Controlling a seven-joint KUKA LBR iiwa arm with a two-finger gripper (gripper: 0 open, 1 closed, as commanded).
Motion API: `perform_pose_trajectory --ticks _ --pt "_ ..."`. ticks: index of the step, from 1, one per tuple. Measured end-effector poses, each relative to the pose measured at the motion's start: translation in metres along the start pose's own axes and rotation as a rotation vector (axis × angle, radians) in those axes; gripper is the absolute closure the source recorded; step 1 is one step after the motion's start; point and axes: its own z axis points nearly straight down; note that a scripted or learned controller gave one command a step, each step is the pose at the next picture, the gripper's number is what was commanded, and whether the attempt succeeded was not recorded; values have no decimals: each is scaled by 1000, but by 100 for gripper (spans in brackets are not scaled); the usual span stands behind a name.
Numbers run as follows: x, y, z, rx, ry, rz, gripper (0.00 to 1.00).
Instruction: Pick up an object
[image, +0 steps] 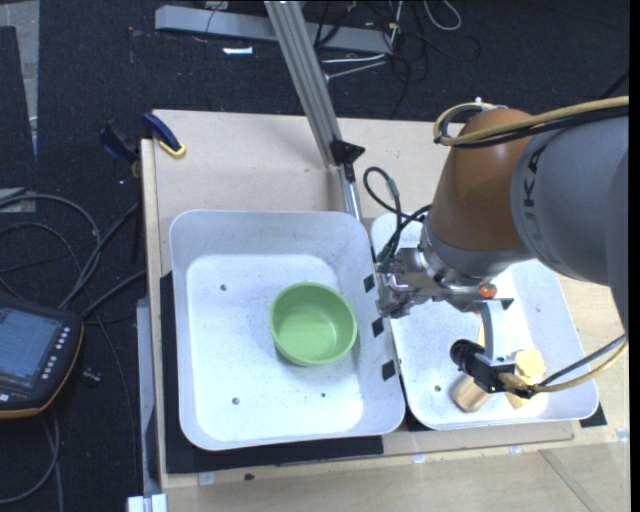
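Well, nothing looks lifted yet. The green bowl (314, 322) sits mid left bin (205, 300), and a tan block (467, 396) lies near in the right bin (560, 310). The gripper (398, 288) hangs over their shared edge; whether it is clenched or released, I can't tell.

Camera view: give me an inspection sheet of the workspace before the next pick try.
Surface: pale bench bearing the left bin and the right bin, side by side.
Job's things: green bowl upright in the middle of the left bin; small tan piece near the right bin's front wall.
Clutter: blue and yellow clamp at the bench's back left corner.
Grippers: gripper over the right bin's left edge, beside the left bin; nothing seen held.
Cables: black cable loop behind the right bin; black floor cables at the left.
Surroundings: teach pendant on the dark floor; slanted metal pole at the back.
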Motion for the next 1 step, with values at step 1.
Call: perform_pose_trajectory --ticks 1 --pt "41 -16 -6 -1 0 0 100"
